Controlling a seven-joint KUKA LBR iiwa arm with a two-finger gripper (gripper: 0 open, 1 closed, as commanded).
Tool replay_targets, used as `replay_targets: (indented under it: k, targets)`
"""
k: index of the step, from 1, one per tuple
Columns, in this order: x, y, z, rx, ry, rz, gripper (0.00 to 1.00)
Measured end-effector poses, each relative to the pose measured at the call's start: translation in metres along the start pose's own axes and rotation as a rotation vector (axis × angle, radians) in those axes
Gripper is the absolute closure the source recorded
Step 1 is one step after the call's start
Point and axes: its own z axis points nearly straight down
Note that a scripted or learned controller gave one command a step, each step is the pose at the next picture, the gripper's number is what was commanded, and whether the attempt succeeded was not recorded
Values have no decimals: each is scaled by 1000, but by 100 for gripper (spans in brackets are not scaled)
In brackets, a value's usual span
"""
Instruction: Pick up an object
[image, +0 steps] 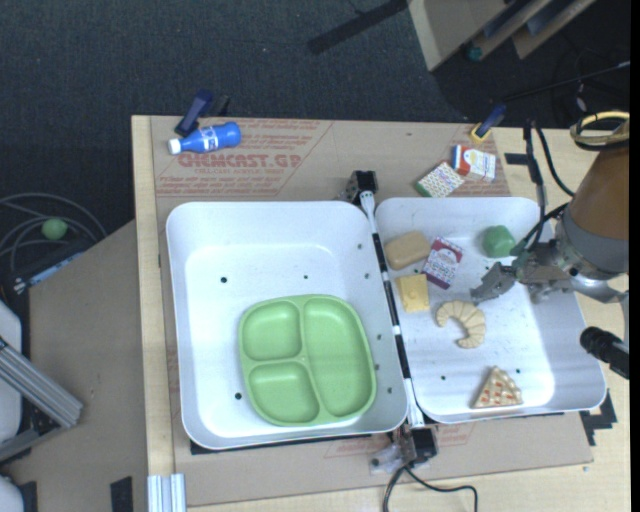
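Plate, green, in left bin; croissant, pizza slice in right bin; gripper state unclear.

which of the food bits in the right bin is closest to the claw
The croissant, just below-left of the claw. The green ball, bread roll, cheese block and pizza slice sit farther off.

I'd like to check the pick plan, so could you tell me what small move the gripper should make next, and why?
Probably a short move down and toward the croissant. The gripper sits just up and right of it in the right bin, with nothing seen between its fingers, and the croissant lies apart from the cheese and the pizza slice.
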Motion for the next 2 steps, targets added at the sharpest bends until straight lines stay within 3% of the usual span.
replay_targets:
  k: [1,2]
  targets:
    - [16,21,102,3,1,0,0]
    - [16,22,90,-2,-1,1,100]
